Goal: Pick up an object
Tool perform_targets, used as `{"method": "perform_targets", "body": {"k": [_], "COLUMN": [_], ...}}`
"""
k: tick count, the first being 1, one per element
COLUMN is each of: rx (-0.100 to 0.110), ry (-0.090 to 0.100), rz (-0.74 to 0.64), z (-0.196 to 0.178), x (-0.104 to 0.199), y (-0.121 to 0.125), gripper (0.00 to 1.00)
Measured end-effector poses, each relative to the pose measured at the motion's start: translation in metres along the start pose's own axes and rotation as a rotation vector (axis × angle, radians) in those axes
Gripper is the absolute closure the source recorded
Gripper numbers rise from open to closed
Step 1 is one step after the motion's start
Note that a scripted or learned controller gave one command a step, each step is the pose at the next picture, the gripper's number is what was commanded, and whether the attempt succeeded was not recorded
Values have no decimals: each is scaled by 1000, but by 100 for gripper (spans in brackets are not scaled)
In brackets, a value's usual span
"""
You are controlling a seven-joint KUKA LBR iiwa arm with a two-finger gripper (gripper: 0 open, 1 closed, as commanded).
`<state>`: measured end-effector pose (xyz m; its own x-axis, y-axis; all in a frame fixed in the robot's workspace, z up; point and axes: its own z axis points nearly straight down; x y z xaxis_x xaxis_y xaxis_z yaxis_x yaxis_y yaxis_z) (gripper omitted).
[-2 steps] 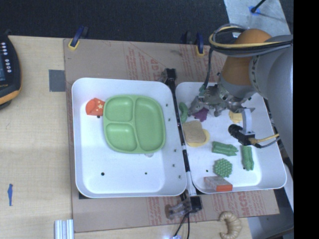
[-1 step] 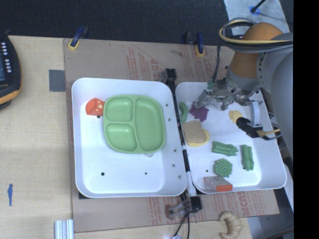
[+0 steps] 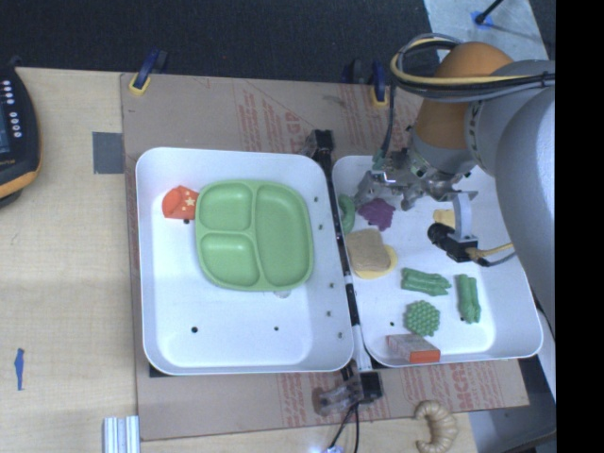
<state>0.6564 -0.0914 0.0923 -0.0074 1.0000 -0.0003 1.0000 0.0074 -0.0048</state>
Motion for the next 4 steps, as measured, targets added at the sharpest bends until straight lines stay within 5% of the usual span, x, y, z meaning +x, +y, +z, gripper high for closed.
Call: {"method": "perform_targets", "body": {"k": [1,2,3,4], "rx": [0,1,1,-2], "ry": [0,-1,-1,-1], "rz": [0,0,4,3], "z": [-11,-11,1,-12], "x": [-2,-2,-6,-7], "y": [0,0,0,1], "gripper": [100,0,0,100]}}
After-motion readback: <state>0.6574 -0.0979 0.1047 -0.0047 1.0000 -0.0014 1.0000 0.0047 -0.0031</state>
